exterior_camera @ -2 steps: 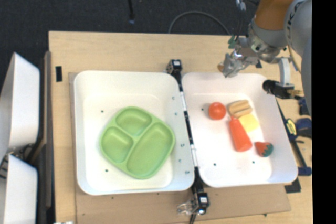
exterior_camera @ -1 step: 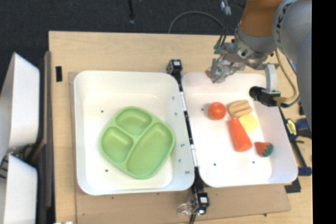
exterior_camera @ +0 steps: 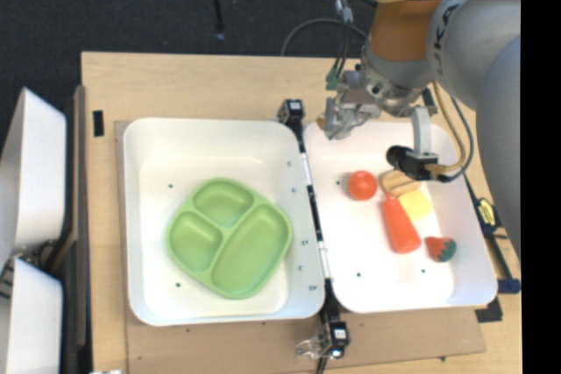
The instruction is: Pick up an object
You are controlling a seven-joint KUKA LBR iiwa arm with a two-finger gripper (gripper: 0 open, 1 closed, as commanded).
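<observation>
Tomato (exterior_camera: 362, 185) below claw (exterior_camera: 337, 125), apart.

Two bins are set side by side on the counter (exterior_camera: 105, 74). A divided plate (exterior_camera: 230, 236) is laid in the left bin (exterior_camera: 145, 153). In the right bin (exterior_camera: 368, 276), a ball (exterior_camera: 361, 185) is placed at nine o'clock of a carrot-shaped piece (exterior_camera: 401, 225), with a small piece (exterior_camera: 442, 249) at its four o'clock.
</observation>
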